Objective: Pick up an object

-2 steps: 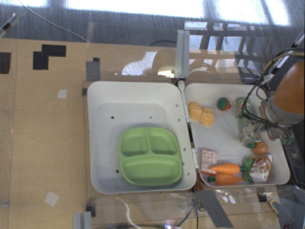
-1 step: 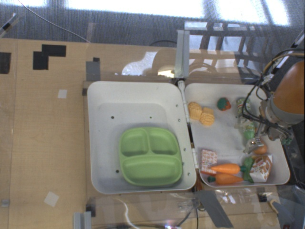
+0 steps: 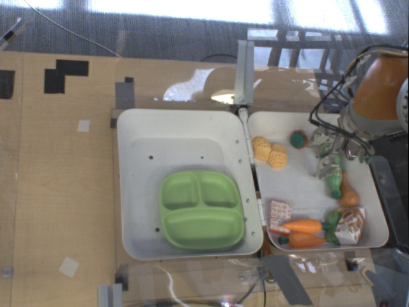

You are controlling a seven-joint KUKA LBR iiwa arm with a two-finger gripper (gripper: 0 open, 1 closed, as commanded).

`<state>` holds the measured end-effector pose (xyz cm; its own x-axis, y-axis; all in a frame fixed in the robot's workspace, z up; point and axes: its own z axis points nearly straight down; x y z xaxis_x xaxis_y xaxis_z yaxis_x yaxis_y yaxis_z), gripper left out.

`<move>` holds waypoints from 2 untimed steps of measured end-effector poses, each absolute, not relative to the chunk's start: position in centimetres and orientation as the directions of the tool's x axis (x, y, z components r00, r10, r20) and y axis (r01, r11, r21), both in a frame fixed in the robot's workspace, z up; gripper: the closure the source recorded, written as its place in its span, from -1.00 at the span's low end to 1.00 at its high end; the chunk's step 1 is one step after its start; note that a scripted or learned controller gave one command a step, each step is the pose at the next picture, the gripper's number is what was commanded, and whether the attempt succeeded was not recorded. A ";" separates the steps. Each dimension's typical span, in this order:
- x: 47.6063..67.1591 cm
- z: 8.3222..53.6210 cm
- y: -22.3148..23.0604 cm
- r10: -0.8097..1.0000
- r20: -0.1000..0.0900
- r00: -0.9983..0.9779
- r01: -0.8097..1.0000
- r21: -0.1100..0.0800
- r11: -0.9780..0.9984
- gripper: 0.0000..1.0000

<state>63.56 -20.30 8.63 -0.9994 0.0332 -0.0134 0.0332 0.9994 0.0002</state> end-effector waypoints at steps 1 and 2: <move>62.0 8.8 -19.0 0.014 -0.011 -1.000 0.014 -0.002 1.000 -1.00; 62.6 10.4 -18.9 0.007 -0.028 -1.000 0.007 -0.005 1.000 1.00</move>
